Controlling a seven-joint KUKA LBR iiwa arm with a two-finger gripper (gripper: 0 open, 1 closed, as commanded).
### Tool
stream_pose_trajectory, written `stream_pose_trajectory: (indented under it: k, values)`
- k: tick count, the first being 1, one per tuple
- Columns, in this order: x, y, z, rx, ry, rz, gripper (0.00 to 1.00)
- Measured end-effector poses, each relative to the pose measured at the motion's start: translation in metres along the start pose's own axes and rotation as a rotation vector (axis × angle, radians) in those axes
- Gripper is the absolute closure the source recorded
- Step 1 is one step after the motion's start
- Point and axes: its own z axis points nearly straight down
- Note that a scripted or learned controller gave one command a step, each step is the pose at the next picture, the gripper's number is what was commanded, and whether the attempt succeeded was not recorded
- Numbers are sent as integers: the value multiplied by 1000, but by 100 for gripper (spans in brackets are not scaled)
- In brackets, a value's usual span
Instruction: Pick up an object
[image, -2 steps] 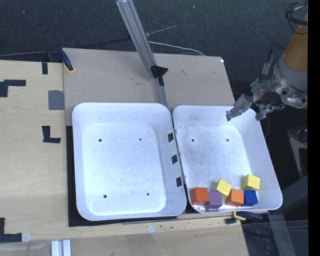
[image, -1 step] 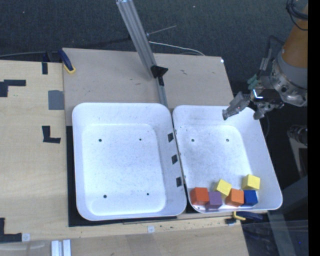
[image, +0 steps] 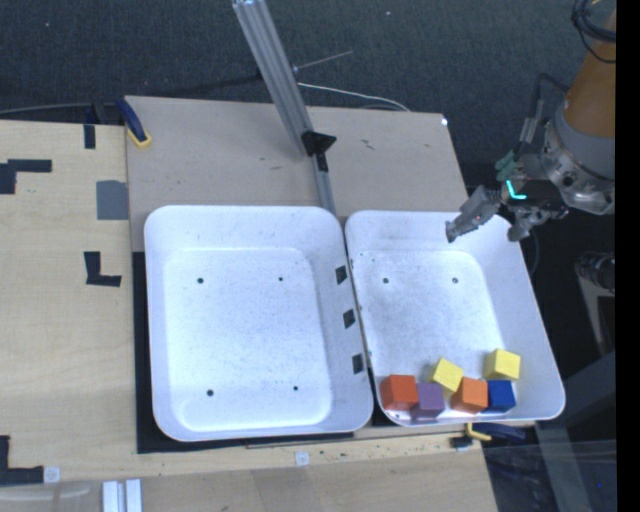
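Bench (image: 400, 150) with two bins | right bin (image: 520, 290): six blocks (image: 450, 388) clustered near front | gripper (image: 492, 220) spread, holding nothing

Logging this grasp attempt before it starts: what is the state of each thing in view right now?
Gripper: open, holding nothing, above the right bin's far rim.
Right bin: holds all six blocks at its near edge.
Left bin: no blocks in it.
Orange blocks: resting, ungrasped.
Yellow blocks: resting.
Purple block: resting.
Blue block: resting.
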Motion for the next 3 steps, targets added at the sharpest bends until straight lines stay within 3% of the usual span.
stream_pose_trajectory:
  k: [1, 2, 3]
  values:
    - [8, -22, -62, -8, 0, -1, 0]
    - [61, 20, 52, 8, 2, -3, 0]
    - [52, 44, 137, 9, 0, 1, 0]
